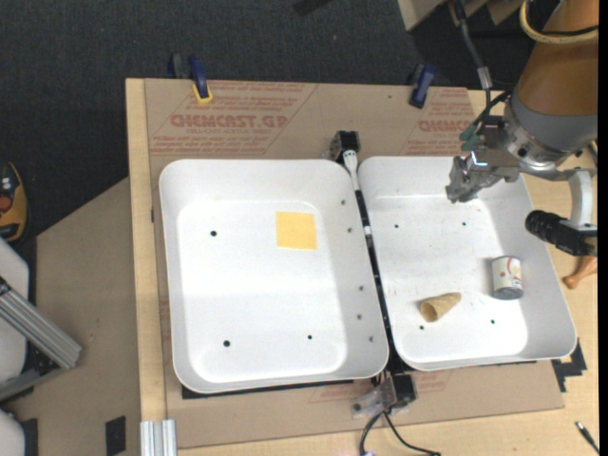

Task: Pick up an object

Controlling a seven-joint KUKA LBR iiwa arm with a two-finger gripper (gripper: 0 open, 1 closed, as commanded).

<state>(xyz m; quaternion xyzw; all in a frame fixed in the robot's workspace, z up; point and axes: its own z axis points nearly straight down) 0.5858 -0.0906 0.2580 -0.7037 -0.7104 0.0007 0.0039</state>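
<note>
Claw (463,186) hovers over far part of right bin (418,198); nothing seen in it, finger state cannot tell. Candidate objects lie in same bin, nearer front: small can (507,277) on its side, cone-shaped piece (439,306) beside it, apart. Yellow square (296,230) flat in left bin (190,255). Judged: approach stage, target not yet chosen.

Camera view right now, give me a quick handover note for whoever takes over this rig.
Gripper: above the far part of the right bin, nothing visibly in it.
Right bin: small can on its side, tan cone nearer the front.
Left bin: yellow square.
Done: nothing picked up yet.
Left: choose one item, grasp and lift it.
</note>
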